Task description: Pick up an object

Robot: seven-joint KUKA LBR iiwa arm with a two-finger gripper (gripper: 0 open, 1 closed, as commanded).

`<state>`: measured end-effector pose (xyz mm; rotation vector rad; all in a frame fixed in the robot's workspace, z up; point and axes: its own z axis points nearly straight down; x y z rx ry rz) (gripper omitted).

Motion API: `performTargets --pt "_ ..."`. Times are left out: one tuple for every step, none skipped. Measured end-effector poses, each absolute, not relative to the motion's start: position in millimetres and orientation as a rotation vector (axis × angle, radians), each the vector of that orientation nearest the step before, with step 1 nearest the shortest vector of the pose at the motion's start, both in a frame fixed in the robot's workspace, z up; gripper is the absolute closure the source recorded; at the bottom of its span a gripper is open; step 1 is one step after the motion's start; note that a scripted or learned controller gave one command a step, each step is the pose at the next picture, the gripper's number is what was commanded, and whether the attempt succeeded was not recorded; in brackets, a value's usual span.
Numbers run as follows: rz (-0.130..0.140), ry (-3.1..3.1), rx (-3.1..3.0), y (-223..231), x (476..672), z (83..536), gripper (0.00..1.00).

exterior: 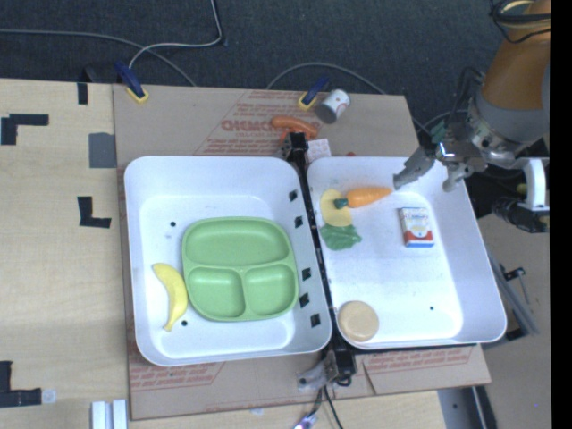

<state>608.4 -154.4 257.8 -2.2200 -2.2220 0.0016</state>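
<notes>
The gripper [432, 170] hangs over the far right corner of the right-hand shallow white bin [465, 311], its two grey fingers spread apart with nothing between them. By my reading this is the approach step — no object has been picked yet.

Nearest the gripper lies the orange toy carrot with a green top [365, 197], its tip pointing toward the fingers; it rests across a pale yellow rounded piece [332, 206], with a green leafy plastic piece [340, 236] just beside that. The next move probably calls for lowering over one target and closing squarely on it — the carrot looks closest, though the overlap could spoil a grasp.

Also in this bin: one small red-and-white box [416, 226] and one tan round disc [357, 320] — five objects in all. The left-hand shallow white bin [152, 195] holds two: one green divided plastic tray [239, 268] and one yellow toy banana [172, 295].
</notes>
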Motion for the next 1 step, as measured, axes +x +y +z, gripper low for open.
performTargets --pt "0.006 -2.219 -2.22 -208.6 621.9 152.4 0.0"
